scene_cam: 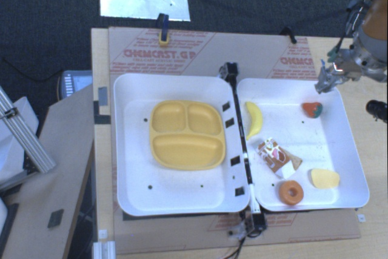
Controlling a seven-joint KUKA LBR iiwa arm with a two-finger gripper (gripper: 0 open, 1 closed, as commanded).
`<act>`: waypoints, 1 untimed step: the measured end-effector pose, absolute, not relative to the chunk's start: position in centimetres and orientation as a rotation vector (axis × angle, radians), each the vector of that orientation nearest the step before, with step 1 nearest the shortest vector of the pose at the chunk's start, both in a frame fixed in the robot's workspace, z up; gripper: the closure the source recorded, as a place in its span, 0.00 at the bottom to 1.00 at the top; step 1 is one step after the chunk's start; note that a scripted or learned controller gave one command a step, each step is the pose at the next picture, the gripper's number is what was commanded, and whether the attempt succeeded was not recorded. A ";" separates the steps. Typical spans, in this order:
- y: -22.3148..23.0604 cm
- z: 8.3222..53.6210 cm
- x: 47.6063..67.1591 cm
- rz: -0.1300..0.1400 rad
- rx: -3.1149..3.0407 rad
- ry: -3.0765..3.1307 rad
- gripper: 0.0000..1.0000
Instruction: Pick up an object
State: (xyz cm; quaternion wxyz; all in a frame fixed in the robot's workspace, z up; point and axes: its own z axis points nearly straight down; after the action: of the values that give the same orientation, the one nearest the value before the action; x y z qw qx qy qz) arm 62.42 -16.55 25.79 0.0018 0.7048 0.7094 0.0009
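Evidently caught in the approach step: gripper poised over the far rim of the right bin, nothing held, finger spread impossible to tell. Strawberry lay nearest, just below it; banana, wrapped snack, doughnut and cheese wedge farther off. Next called for, probably: lowering squarely over the strawberry, then closing.

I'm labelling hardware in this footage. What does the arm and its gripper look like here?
The arm enters at the upper right: a grey metallic wrist with an orange band above it and pale cables looped near the top. The gripper is a small grey and silver metal piece with a tiny reddish spot on it. No other markings are legible.
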 end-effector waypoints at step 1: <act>-11.6 26.2 63.0 0.004 2.210 2.231 1.00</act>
State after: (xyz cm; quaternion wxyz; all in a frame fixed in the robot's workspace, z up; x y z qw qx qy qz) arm 63.02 -11.55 26.18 0.0006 0.7037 0.7105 0.0014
